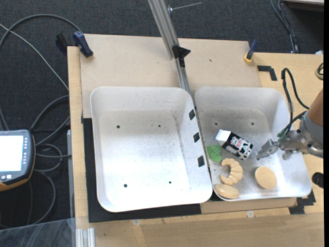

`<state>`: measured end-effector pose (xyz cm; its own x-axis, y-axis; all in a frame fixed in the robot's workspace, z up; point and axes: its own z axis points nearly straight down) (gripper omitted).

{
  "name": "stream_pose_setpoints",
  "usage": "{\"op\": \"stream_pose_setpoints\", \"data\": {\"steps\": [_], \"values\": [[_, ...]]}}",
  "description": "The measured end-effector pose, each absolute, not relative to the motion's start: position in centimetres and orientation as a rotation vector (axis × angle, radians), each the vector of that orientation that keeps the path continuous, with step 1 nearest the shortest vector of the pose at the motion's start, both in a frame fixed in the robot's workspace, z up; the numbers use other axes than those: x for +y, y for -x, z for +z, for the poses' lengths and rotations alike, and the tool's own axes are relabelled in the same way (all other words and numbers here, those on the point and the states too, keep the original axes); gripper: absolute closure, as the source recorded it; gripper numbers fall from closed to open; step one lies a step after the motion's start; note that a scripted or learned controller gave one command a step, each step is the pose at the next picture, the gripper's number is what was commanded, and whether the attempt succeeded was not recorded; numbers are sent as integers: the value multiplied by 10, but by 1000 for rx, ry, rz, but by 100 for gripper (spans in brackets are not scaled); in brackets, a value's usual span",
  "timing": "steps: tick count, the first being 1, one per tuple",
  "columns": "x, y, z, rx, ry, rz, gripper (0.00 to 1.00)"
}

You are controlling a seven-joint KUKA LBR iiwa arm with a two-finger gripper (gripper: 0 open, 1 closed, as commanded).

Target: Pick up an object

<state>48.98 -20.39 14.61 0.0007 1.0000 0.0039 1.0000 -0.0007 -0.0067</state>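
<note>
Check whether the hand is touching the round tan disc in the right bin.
Apart. The camera view shows a strip of white bin floor between the hand and the round tan disc lying below it.

two bins sit side by side on the worktop (128,66), the left bin (103,102) and the right bin (272,99) touching along their inner walls. in the right bin's near half, a small box (234,143) lies toward the middle, a leaf-shaped piece (214,153) just left of it by the inner wall. nearer the front rim, a curved ridged piece (232,171) rests just behind an oval piece (226,191), with a round disc (266,178) to their right. the claw (268,150) hangs just behind the disc, reaching in from the right. a handheld screen (13,156) lies off the worktop's left edge.
</note>
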Motion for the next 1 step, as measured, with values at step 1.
{"op": "stream_pose_setpoints", "data": {"steps": [1], "values": [[-204,-492,160,-2222,2221,-3,100]]}}
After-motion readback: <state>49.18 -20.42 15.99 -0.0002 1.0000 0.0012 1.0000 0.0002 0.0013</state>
